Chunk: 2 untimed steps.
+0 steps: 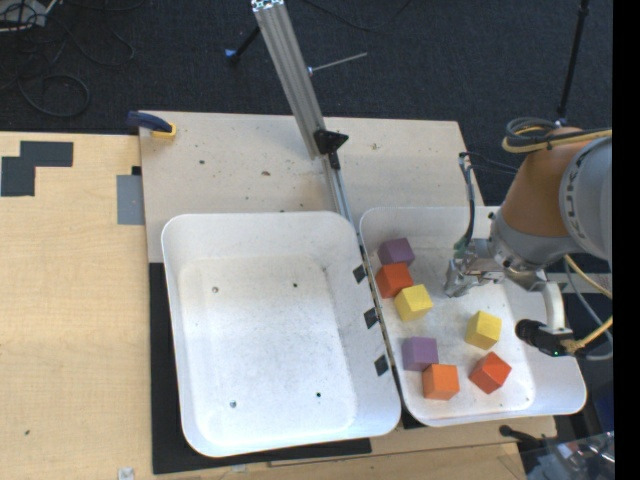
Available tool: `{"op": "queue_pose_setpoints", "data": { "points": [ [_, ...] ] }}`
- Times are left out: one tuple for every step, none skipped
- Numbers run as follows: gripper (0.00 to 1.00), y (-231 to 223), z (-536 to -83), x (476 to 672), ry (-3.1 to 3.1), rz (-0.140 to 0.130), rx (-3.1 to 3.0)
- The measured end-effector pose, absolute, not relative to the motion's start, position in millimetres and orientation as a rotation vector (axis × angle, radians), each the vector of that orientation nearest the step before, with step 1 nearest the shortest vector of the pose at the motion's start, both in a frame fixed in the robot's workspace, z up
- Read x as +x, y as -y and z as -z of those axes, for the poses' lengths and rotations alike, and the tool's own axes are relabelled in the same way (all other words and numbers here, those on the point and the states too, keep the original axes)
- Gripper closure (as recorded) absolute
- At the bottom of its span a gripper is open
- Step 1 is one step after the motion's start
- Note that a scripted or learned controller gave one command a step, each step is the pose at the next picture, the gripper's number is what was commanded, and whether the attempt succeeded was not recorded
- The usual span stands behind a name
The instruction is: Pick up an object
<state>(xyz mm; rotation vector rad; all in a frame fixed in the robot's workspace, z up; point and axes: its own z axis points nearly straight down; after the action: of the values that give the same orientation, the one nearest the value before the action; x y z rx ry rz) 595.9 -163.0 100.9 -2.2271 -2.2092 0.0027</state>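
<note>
So, seven blocks are scattered in the right bin [560, 393]: purple block [396, 250] and orange block [393, 278] at 11 o'clock, yellow block [412, 300] near centre, the rest toward 6. The gripper [462, 278] is parked at about 3 o'clock from the yellow block, nothing seen pinched; jaw spread can't be told.

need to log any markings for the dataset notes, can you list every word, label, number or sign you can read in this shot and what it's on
No readable text, numbers or brand marks anywhere in the camera view.
The blocks in the right bin have plain faces.
The checkered patch atop the slanted metal rail is a pattern, not writing.
The arm and end effector show no legible label.
</note>
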Motion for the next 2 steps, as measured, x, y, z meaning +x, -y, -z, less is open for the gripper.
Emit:
{"op": "queue_pose_setpoints", "data": {
  "points": [
    [1.0, 162.2, -162.2, 591.0, 2.216, 0.003, -2.231],
    [1.0, 155.8, -213.5, 584.8, 2.224, 0.003, -2.222]
  ]
}}
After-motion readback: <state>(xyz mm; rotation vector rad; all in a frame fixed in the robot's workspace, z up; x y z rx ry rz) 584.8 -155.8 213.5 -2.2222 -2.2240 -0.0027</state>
